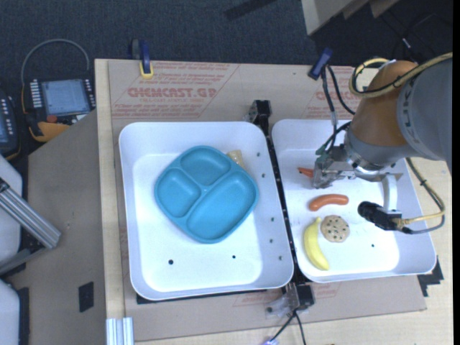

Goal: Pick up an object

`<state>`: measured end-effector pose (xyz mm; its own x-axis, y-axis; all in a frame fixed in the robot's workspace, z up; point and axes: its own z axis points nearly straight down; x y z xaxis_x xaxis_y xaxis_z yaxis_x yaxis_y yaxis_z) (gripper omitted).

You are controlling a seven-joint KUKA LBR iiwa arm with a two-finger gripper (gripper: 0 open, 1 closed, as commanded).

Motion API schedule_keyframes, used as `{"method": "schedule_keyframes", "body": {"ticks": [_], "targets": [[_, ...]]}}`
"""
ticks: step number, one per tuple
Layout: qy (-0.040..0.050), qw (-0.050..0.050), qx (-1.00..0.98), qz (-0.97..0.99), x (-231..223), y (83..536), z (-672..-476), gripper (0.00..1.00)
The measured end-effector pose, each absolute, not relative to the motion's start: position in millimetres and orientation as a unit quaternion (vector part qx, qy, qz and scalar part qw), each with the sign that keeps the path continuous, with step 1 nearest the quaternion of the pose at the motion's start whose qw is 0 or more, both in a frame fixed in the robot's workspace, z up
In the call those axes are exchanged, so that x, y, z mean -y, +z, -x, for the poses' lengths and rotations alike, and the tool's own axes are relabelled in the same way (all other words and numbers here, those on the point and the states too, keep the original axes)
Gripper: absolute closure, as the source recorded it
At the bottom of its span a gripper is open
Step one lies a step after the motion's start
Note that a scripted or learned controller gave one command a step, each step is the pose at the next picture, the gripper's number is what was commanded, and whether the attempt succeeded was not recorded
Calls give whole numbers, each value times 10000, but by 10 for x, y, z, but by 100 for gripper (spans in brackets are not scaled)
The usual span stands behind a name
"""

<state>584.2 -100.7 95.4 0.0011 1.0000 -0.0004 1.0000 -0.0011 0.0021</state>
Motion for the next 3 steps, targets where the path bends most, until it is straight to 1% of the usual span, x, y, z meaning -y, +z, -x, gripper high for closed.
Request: {"method": "schedule_keyframes", "body": {"ticks": [2,3], "targets": [[23,37,-7075,-7067,993,2237,-5860,100],[28,41,-7077,-7065,957,2842,-5802,100]]}}
